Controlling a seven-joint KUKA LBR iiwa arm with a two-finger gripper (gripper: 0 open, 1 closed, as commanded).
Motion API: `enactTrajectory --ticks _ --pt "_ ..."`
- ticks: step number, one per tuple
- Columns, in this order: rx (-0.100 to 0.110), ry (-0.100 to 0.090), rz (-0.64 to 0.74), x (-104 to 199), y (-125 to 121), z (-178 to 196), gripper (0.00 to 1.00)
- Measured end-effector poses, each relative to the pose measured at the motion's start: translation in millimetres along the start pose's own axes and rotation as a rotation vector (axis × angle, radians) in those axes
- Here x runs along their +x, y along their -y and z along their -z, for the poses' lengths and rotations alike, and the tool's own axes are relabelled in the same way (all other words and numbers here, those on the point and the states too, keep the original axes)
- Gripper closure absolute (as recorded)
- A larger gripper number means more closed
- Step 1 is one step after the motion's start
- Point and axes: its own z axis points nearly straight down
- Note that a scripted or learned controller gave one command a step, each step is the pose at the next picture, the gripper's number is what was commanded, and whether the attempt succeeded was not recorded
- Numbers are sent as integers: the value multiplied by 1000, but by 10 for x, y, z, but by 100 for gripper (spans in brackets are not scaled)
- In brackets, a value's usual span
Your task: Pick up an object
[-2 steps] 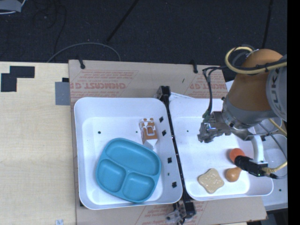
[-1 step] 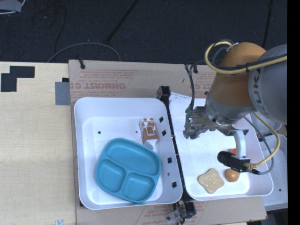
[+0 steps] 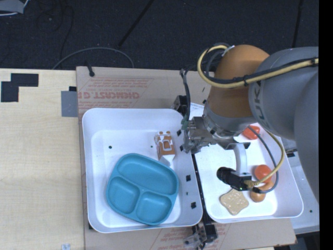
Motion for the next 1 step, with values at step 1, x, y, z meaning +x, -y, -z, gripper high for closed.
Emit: enactTrajectory --ticks 1 --pt "-2 0 0 533 -208 74 100"
